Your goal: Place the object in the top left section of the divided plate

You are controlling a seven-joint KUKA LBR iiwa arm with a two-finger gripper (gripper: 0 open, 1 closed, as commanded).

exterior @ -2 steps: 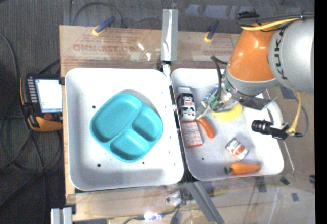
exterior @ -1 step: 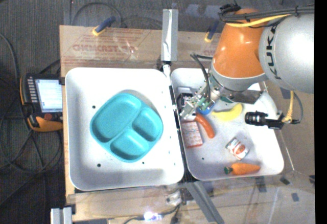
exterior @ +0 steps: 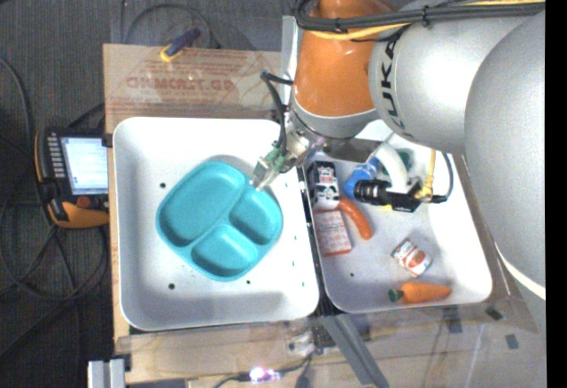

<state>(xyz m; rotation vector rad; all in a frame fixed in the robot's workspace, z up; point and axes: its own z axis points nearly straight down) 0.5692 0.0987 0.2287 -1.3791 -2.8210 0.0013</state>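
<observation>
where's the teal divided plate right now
In the camera view the teal divided plate lies tilted in the left white bin, near its middle. The gripper hangs over the plate's upper right edge.

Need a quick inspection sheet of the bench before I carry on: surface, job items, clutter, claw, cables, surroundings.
Surface: two white bins side by side, left bin, right bin.
Job's things: teal divided plate in the left bin, all sections bare; which object is meant cannot be told.
Clutter: right bin holds a carrot, a small can, a flat packet, a red-orange piece and a blue item.
Grippers: claw at the plate's upper right rim; whether it holds anything cannot be told.
Cables: black cable along the arm; loose cables on the floor.
Surroundings: cardboard sheet, handheld screen at left.
</observation>
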